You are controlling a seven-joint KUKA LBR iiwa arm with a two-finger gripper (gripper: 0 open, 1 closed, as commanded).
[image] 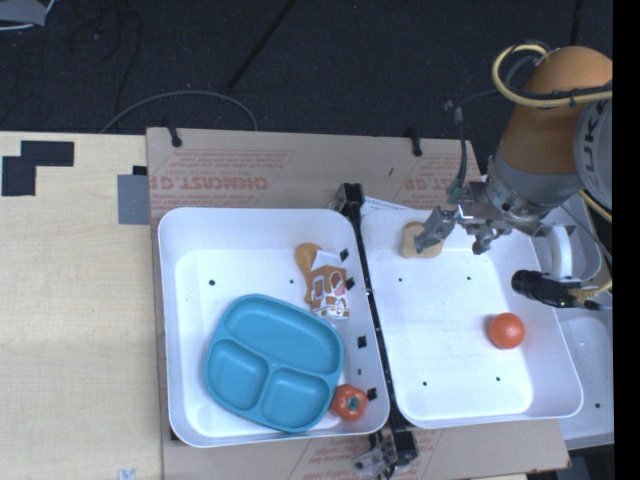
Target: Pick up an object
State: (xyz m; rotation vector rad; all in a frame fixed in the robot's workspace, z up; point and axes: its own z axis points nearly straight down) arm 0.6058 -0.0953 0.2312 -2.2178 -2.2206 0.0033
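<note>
Fingers (458, 231) spread over right bin (450, 368) (near tan obj (417, 240))

the counter (70, 298) was pale wood. a brown cardboard sheet (250, 168) lay flat on it, and the two white bins sat side by side on that sheet: the left bin (185, 268) touching the right bin (450, 388) along a black divider. left of the cardboard sheet, dark squares (130, 196) marked the counter.

grey arm (548, 133) reaching in from right (orange band uppermost), gripper (462, 230) angled down, fingers seemingly spread
</note>
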